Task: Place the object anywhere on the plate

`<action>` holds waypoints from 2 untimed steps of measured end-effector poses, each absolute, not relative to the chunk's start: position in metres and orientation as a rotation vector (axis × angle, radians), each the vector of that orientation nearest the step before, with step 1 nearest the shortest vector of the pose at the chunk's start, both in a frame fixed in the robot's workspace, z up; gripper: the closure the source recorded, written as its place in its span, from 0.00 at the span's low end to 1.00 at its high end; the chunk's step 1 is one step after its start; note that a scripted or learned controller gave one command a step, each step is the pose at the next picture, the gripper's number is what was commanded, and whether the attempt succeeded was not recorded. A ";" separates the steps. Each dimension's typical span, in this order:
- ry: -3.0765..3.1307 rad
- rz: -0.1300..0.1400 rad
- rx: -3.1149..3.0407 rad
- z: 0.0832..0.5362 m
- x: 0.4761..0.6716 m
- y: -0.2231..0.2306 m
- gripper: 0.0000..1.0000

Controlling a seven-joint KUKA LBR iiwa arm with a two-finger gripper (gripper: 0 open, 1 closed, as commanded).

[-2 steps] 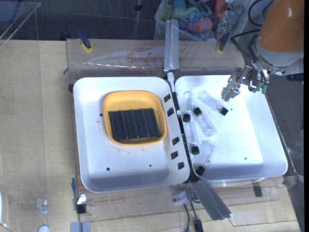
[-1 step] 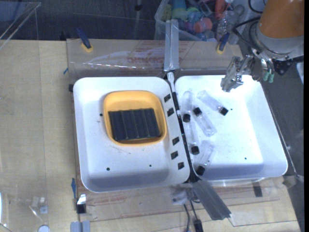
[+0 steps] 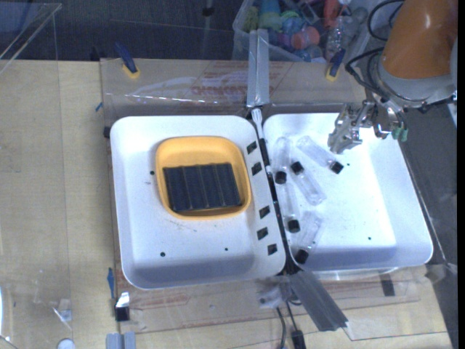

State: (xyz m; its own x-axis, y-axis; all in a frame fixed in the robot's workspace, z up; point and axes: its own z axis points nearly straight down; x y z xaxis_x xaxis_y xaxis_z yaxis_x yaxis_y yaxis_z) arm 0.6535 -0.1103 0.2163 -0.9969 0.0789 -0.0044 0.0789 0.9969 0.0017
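Observation:
A yellow plate (image 3: pixel 166 158) sits in the left bin (image 3: pixel 131 217). On it lies a dark ribbed rectangular block (image 3: pixel 202 186), flat and inside the rim. My gripper (image 3: pixel 344 139) hangs over the back of the right bin (image 3: pixel 392 217), far to the right of the plate. Its fingers look slightly apart and nothing shows between them. Just below it lies a clear plastic bottle (image 3: pixel 318 153) with a black cap.
Several clear bottles with black caps lie scattered in the right bin's left half, such as one (image 3: pixel 308 186) in the middle and one (image 3: pixel 309 228) near the front. A raised divider (image 3: pixel 263 187) with black clips separates the bins.

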 end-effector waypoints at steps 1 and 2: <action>3.135 0.003 0.124 0.216 0.654 -0.110 0.00; 3.088 -0.001 -0.515 0.323 0.648 -0.173 0.00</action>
State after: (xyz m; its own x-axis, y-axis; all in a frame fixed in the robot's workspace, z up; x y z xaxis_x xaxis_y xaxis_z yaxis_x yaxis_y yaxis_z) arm 0.6481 -0.1728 0.3226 -0.9458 -0.3246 -0.0108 -0.3246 0.9458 -0.0027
